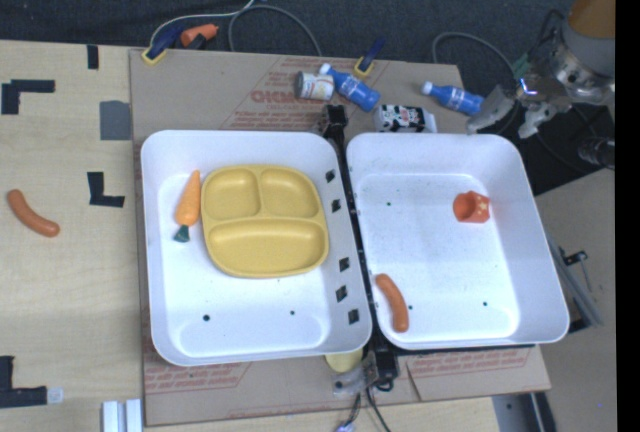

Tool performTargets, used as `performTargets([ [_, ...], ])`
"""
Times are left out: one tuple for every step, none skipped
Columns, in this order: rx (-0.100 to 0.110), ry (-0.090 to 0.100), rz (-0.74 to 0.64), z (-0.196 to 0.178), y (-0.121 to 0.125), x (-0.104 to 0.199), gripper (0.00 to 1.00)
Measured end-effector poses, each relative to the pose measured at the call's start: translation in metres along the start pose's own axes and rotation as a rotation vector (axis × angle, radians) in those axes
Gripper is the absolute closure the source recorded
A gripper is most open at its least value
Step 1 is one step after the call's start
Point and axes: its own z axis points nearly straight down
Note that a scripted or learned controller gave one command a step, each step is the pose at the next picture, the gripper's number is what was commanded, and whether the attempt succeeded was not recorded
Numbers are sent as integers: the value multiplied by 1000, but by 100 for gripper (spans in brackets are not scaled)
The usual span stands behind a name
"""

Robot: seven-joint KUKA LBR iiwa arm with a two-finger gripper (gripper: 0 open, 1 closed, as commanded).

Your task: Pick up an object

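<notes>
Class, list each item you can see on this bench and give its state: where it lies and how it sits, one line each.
Yellow divided plate: flat in left bin.
Toy carrot: lying beside the plate's left edge.
Orange-red toy: in right bin, upper right.
Sausage: lying in right bin, lower left.
Second sausage: lying on the bench, outside bins.
Gripper: above the right bin's far corner, holding nothing visible.

Robotics lab: bench with taped markers, clamped board, two white bins, loose cables, toy food.
</notes>
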Motion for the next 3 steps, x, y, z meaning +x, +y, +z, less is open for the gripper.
performTargets([
  [16, 4, 1, 156, -1, -12, 0],
  [-6, -4, 0, 175, -51, -3, 0],
  [-9, -6, -1, 162, -48, -5, 100],
])
